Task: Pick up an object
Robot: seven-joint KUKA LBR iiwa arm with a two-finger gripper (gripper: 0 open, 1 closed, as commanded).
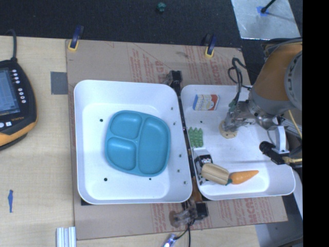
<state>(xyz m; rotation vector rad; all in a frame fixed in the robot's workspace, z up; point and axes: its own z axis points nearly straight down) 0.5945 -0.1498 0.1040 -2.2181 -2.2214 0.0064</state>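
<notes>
A pale wood bench (36, 179) carries a sheet of brown cardboard (128, 60) with faint red print too blurred to read, clipped at its far edge. Beyond lies dark floor. The left bin (82, 138) holds a blue divided plate (138, 142). In the right bin (277, 187) the hand (232, 121) sits over a small tan round object (227, 133); its grip cannot be made out. Near the bin's front lie a carrot (243, 177) and a tan roll (215, 173). A small carton (205, 102) bears unreadable markings.
</notes>
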